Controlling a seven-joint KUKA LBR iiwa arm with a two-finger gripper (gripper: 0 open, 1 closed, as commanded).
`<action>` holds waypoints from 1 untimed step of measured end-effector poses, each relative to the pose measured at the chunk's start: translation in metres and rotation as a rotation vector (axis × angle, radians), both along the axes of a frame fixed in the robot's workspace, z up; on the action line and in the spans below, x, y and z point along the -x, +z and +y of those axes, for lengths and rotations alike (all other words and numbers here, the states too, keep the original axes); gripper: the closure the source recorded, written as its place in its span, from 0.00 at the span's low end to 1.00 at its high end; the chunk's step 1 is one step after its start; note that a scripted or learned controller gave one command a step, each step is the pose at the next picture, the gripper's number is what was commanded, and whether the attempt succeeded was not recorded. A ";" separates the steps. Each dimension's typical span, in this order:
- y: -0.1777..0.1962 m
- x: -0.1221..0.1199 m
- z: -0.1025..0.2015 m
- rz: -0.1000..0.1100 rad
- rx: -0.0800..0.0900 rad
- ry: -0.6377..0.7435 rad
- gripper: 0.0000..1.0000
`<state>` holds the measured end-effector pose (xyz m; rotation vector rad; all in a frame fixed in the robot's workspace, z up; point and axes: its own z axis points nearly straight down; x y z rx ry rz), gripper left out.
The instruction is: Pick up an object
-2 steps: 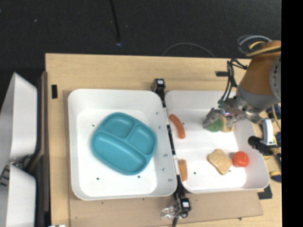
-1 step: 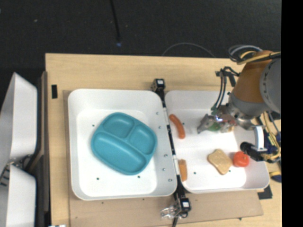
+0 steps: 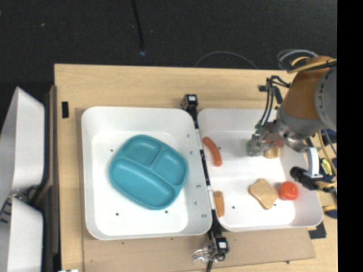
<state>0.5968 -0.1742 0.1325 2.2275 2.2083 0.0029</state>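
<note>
Overhead view of a bench point(image 3: 68, 84) bearing two shallow white bins side by side. The left bin point(image 3: 96, 220) contains a blue divided plate point(image 3: 148, 170), lying flat near its centre. The right bin point(image 3: 238, 222) contains the candidate objects for the pick: a sausage point(image 3: 212, 151) close to the divider at the upper left, a second, shorter sausage piece point(image 3: 218, 203) against the divider lower down, a slice of toast point(image 3: 264, 193) toward the lower right, and a small red tomato-like item point(image 3: 289, 191) just beside the toast.

The arm point(image 3: 303, 103) enters from the right with its gripper point(image 3: 261, 146) low over the upper part of the right bin. A small brownish item point(image 3: 273, 151) lies directly at the gripper, touching or nearly so; its identity is unclear. Whether the gripper is released, clenched or grasping something cannot be determined, as the wrist and cables obscure its tip.

The step in hand appears to be the descent or closure on the item beneath the gripper. To do it well, the grasp should be centred on that item rather than its edge, taken low enough to get beneath its widest part without pressing into the bin floor, and followed by a straight vertical lift, clear of the bin wall close by. A small, rounded item may squirt sideways if caught off-centre.
</note>
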 end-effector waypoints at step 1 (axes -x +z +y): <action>0.064 -0.006 0.000 -0.003 -0.001 0.012 1.00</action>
